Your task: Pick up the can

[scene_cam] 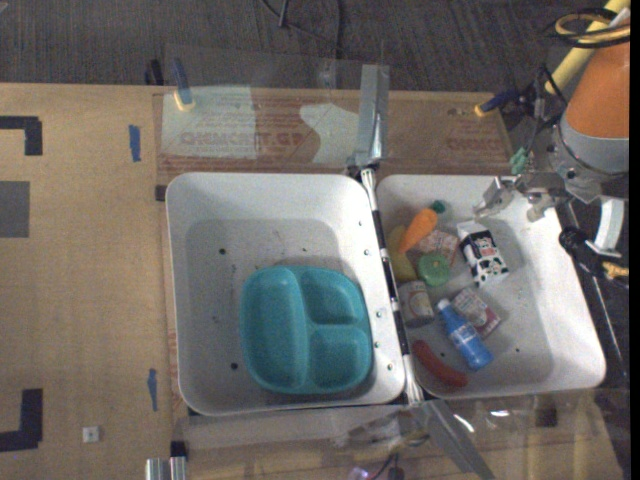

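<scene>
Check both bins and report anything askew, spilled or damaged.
No spill or damage that I can see. The right bin holds a jumble crowded against its left wall: a blue bottle lying down, a carrot tilted. The teal tray sits flat in the left bin.

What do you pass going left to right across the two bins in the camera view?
Teal divided plate → orange carrot → blue bottle → milk carton → gripper
</scene>
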Available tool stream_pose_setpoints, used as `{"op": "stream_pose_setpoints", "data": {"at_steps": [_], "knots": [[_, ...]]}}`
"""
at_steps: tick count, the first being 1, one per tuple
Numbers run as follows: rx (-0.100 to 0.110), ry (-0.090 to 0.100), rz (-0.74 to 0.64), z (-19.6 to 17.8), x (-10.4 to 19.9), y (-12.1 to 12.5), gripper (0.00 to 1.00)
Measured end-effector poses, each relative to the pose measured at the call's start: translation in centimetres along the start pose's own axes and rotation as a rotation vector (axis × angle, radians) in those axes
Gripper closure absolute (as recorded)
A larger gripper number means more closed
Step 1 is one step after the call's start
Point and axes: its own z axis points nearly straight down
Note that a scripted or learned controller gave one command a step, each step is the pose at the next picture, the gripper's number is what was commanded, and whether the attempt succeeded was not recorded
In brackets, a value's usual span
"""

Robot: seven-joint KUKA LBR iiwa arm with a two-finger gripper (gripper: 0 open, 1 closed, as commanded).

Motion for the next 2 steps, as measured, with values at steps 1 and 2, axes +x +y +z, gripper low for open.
{"op": "stream_pose_setpoints", "data": {"at_steps": [1, 2], "knots": [[0.000, 0.000, 0.000, 0.0, 0.0, 0.0, 0.00], [-0.004, -0.001, 0.134, 10.7, -4.1, -5.3, 0.00]]}}
